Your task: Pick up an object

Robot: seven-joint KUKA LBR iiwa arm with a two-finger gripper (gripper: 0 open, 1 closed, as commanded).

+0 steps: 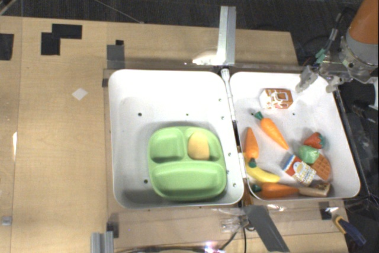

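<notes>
My gripper (318, 80) hangs over the far right corner of the right bin (349, 145), its two fingers spread apart and open with nothing between them. Just left of it lies a small white and orange box (277, 98). Further toward the front are a carrot (273, 131), a second orange vegetable (251, 144), a banana (262, 175), a strawberry (314, 140), a green piece (308, 154), a small carton (300, 170) and a waffle (323, 167).
The left bin (127, 127) holds a green divided plate (177, 178) with a yellow fruit (199, 145) in one compartment. A metal post (227, 35) stands behind the seam between the bins. The arm's orange band (364, 21) is at the right edge.
</notes>
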